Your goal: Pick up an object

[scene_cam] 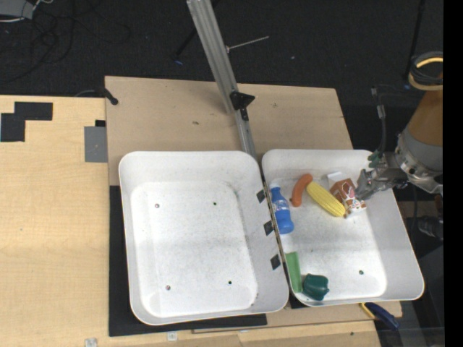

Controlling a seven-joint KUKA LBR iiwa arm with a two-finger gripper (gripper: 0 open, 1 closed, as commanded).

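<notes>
1. Several small objects lay in the right bin: an orange sausage-like piece, a yellow corn cob, a red-brown packet, a blue bottle against the inner wall, a green stick, and a dark green lump at the near edge.
2. The left bin carried only dark specks on its floor.
3. The gripper hung at the right bin's far right side, just beside the red-brown packet. At that size and angle, whether it was released or clenched could not be told, and nothing could be seen grasped in it.
4. The packet was the nearest candidate. It looked light and thin-walled, probably a crinkly wrapper that would give under pressure; a hold across its short width, near the middle, seemed the safest.
5. The corn cob touched or nearly touched the packet. It looked like stiff, light plastic with a rounded, possibly slippery body, so a pinch across its middle would likely serve better than one near a tapered end.
6. The sausage-like piece lay close to the cob's upper end, so closing on either risked nudging the other.
7. The bottle sat hard against the wall, leaving little room on that side.
8. The green lump and stick lay close together, well apart from the gripper.
</notes>
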